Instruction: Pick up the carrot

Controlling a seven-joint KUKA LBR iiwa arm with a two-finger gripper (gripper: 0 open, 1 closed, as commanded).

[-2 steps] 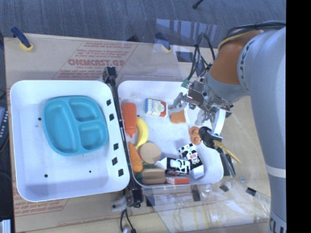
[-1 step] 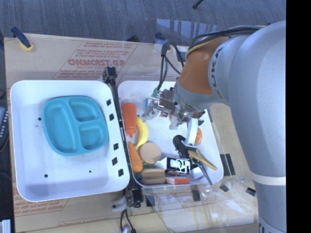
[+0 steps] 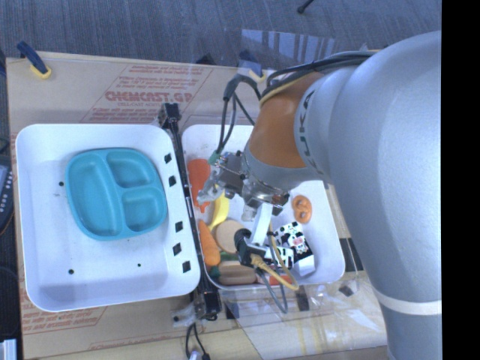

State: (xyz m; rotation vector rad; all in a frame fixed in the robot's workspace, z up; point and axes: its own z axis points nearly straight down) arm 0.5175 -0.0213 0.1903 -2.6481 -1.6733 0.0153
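The grey arm [image 3: 390, 171] takes up the right side of the view, its orange band [image 3: 281, 130] bending down over the right bin. Under it is the desk [image 3: 97, 88], covered by brown card with red print. On the desk two white bins stand side by side, touching along a black-clipped seam.

The left bin [image 3: 37, 276] holds a blue divided tray [image 3: 116, 193], lying flat a little left of its middle. The right bin [image 3: 330, 265] is crowded with things and partly hidden by the wrist.

The gripper [image 3: 222, 184] hangs low in the upper left part of the right bin, just beside a red-orange piece [image 3: 198, 174] and above a yellow banana [image 3: 220, 210]. I cannot tell if the gripper is open or closed, and nothing can be seen held in it.

A cow-patterned black and white toy [image 3: 294, 242] sits toward the bin's right wall, with a small orange cookie-like piece [image 3: 302, 207] just above it. A brown roll [image 3: 238, 277] lies along the front wall.

The carrot [image 3: 208, 244] is plain orange, smooth, long and tapered. It lies flat against the left wall of the right bin, in the front half, running along that wall. A tan round disc [image 3: 227, 235] touches its right side, the banana's end is just above it, and the roll is near its lower end. It is below the gripper and apart from it.

At the desk's far left corner is a small blue and yellow clamp [image 3: 34, 60].
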